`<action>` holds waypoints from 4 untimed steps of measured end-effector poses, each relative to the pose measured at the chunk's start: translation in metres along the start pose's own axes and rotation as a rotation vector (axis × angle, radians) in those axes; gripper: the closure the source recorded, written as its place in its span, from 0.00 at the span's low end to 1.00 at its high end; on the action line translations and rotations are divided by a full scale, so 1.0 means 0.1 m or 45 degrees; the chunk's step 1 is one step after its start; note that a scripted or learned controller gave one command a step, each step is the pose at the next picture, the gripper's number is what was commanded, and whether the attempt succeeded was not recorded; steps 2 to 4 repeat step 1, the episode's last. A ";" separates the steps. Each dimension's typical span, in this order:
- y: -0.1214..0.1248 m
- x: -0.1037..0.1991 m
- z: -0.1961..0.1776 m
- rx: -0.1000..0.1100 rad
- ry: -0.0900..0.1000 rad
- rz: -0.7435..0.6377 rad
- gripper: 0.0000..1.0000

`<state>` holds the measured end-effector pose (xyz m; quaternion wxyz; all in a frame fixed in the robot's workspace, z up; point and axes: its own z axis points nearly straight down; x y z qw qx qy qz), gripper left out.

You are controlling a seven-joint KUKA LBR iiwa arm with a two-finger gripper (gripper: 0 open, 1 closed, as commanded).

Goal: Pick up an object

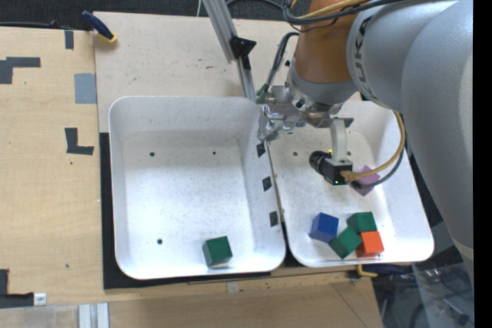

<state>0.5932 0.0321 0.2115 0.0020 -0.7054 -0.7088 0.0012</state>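
Blue block sits near the right bin's front edge, tight by the others. The gripper should come straight down on it. I can't tell how its jaws stand.

Dark green cube sat alone, front of the left bin. Blue cube, upper green block, lower green block and orange cube huddled together, front of the right bin.

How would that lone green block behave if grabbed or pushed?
The green block looks flat-faced, so it should slide, not roll, and likely stays rigid when squeezed. Being near the bin wall, it may jam if pushed.
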 end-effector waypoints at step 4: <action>-0.28 0.52 0.05 0.000 0.000 -0.002 1.00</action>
